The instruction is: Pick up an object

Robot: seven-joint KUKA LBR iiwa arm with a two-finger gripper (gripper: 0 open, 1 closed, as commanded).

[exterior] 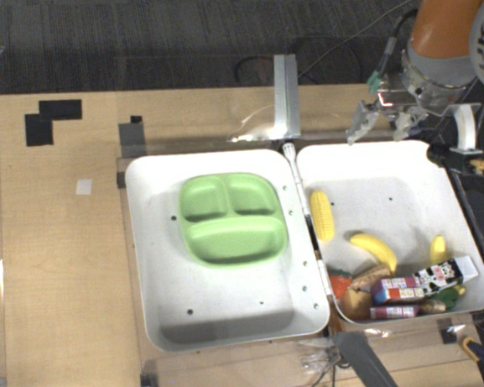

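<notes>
Camera view has my arm (453, 10) cut off at the upper right corner of the frame, so just the orange band and a bit of grey wrist show. My gripper (385, 123) hangs over the far rim of the right bin (374, 168), and my fingers (362, 124) stand apart with nothing between them.

Down at the lower right of the frame the bin's contents crowd together, and much is hard to tell: a banana (373, 249) lies over a brownish lump I cannot name, a red-orange thing peeks out half hidden beside it, and small printed cartons (418, 285) overlap along the near wall. A small yellow piece (437, 249) stands just above the cartons. The corn cob (321, 214) lies alone, yellow and upright in the frame, close to the bin's left wall. In the left bin (163, 305) sits a green divided plate (231, 217).
</notes>
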